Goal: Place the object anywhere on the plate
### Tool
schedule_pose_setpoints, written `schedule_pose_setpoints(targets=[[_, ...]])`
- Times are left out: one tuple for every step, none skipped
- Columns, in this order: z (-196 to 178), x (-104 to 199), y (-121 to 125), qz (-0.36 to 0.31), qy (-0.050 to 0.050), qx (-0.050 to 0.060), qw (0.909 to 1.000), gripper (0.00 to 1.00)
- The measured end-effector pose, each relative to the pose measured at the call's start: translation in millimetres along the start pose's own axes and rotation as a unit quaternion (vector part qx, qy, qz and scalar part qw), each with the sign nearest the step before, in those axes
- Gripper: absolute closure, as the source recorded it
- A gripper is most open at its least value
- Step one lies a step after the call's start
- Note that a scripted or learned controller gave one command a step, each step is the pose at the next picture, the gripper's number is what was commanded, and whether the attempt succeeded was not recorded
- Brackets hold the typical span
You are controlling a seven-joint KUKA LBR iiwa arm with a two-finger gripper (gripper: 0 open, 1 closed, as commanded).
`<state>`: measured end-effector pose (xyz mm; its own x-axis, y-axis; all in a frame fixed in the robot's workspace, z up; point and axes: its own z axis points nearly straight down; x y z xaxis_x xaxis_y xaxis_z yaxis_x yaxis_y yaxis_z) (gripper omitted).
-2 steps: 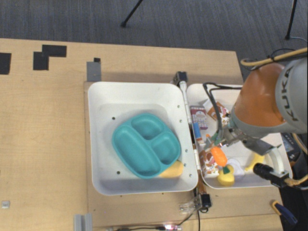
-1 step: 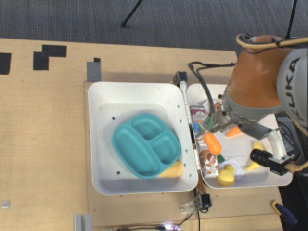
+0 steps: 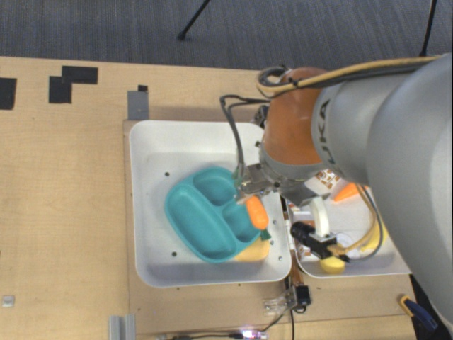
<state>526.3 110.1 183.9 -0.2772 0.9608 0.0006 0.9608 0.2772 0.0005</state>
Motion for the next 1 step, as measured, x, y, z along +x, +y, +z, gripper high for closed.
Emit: schedule_pose_setpoints(targets=[[-0.4, -0.4, 0.2, 0.0, 0.0, 0.0, 1.0, 0.0]])
